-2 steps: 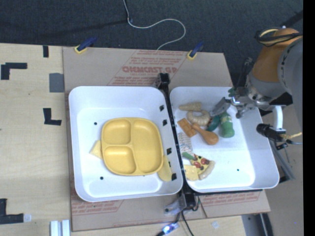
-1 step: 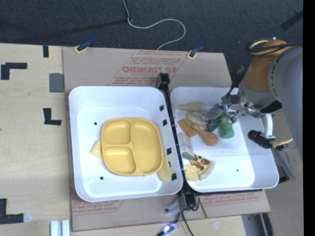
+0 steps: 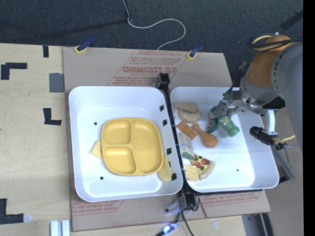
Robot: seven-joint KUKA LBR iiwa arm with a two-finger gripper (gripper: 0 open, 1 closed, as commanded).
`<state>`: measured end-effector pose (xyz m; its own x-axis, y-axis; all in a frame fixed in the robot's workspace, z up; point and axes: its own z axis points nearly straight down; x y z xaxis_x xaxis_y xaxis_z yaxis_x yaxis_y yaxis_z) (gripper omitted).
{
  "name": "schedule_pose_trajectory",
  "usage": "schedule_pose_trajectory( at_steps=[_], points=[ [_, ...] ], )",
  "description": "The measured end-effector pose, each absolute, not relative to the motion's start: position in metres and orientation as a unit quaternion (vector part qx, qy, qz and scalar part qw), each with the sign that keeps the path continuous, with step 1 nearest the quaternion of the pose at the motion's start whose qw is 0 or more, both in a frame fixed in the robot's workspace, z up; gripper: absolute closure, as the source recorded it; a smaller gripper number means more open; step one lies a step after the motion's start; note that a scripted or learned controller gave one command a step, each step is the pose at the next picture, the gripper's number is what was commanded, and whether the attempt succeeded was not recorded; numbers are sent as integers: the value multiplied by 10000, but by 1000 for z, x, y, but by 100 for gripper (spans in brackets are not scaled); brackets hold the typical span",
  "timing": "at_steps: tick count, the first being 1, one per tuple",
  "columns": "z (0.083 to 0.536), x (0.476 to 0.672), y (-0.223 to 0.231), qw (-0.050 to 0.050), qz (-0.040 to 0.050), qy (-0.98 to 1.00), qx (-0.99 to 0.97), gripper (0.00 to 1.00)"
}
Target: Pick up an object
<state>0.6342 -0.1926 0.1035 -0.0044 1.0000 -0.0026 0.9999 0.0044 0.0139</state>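
Observation:
My gripper reaches down into the right bin from the right, its fingers around a green object with a dark teal piece beside it. Left of it lie a beige pastry-like toy, an orange wooden piece and, lower, a pizza slice toy. Whether the fingers are closed on the green object is unclear from above.
The left bin holds a yellow divided plate with a yellow piece under its left edge. Black clips sit on the divider between the bins. A white cable lies on the dark surface behind.

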Motion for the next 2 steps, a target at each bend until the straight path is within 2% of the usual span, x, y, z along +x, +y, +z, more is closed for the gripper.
schedule_pose_trajectory(
  at_steps=[1, 2],
  points=[
    [146, 634, -190, 12, 10, 7078, 7064, 100],
    [200, 640, -198, 23, 11, 7079, 7063, 100]
  ],
)
